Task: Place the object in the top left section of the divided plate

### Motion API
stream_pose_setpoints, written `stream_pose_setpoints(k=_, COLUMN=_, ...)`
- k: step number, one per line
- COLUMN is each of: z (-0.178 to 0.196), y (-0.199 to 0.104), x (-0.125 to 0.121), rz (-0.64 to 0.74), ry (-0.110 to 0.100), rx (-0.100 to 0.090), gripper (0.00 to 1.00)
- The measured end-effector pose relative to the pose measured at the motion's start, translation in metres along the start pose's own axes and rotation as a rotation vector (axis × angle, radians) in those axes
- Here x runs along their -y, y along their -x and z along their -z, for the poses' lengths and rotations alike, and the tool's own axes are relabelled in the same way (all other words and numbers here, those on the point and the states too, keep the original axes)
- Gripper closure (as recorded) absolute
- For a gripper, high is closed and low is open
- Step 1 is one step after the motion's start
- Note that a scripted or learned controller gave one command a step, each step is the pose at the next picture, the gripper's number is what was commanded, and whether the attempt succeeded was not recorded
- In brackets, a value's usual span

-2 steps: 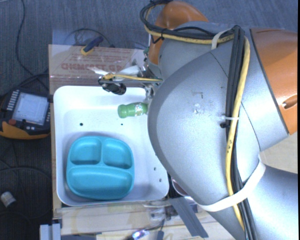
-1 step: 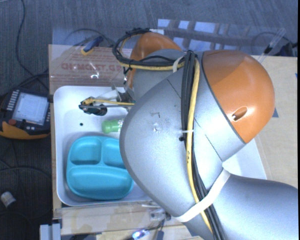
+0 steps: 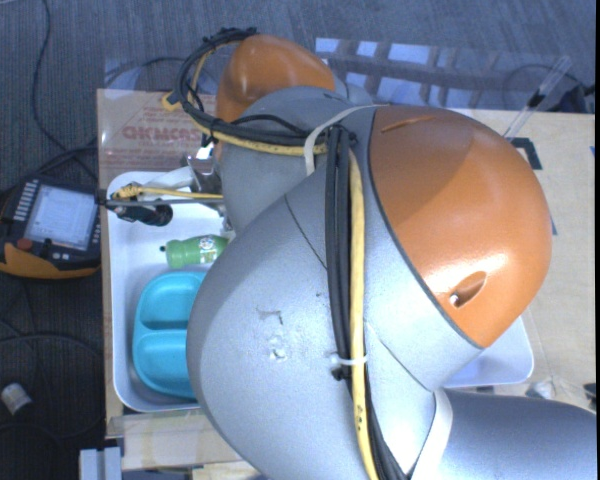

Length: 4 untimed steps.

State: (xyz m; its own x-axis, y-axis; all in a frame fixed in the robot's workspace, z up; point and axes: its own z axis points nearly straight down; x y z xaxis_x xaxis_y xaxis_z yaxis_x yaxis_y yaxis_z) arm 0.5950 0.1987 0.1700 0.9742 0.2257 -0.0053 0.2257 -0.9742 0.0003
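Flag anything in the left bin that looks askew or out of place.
A green bottle lies on its side on the bin floor, just above the blue divided plate, not in any section. The arm hides the rest.

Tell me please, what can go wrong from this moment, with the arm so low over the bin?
1. The arm covers most of the bin from the camera, so part of the blue divided plate is hidden and a placement could miss unnoticed.
2. The green object lies right beside the plate's upper edge and next to the arm; it might get knocked.
3. The black cables loop near the end effector and could snag.
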Motion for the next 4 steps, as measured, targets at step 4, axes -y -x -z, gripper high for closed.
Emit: stream_pose_setpoints(k=4, z=-0.058, y=0.080, x=0.030, rz=0.072, ry=0.010, rx=-0.033, gripper=1.00)
